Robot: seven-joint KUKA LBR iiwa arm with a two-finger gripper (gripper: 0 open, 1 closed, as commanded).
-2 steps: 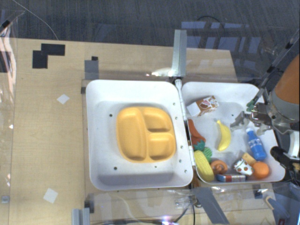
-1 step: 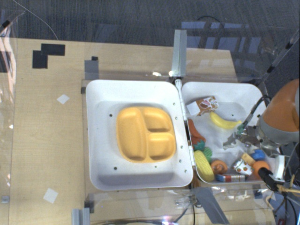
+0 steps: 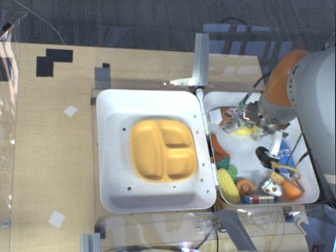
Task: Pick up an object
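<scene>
Pincer [image 3: 242,121], grip unclear to me, hovered over a yellow toy [image 3: 243,131] near the right bin's [image 3: 315,185] back edge; descent seemed next.

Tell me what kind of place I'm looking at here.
Most likely a robotics lab's bin-picking test cell. Two white bins sit on a wooden bench; the right bin holds toy food such as corn, the left a yellow tray, and the arm reaches in.

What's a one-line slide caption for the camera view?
KUKA arm's gripper low over a yellow object in the cluttered right bin; left bin holds a yellow divided tray.
</scene>
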